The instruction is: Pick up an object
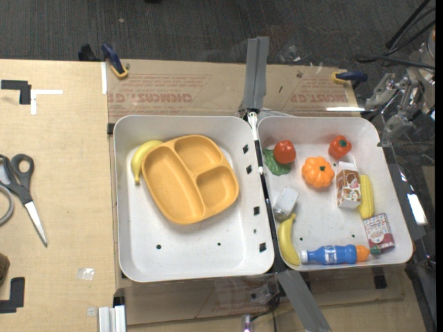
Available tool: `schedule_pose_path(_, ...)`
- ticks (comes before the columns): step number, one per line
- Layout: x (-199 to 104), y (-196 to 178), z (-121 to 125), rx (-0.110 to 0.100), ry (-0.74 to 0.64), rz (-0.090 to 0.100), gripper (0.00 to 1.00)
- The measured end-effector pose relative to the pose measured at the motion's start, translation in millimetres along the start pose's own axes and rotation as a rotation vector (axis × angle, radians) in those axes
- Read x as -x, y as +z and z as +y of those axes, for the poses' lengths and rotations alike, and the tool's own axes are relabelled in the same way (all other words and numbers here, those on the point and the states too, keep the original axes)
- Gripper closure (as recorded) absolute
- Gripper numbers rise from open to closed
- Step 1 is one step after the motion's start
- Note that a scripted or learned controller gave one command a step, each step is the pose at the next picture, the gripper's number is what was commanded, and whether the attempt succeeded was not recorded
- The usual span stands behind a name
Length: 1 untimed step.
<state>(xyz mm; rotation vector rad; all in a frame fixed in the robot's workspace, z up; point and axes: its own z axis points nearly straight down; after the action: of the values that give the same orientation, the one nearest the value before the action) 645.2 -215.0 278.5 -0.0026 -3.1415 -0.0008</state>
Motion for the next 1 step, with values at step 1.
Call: schedule_pose_path(1, -43.4, 131.3, -6.5, 0.0, -0.024, 0.001, 0.0)
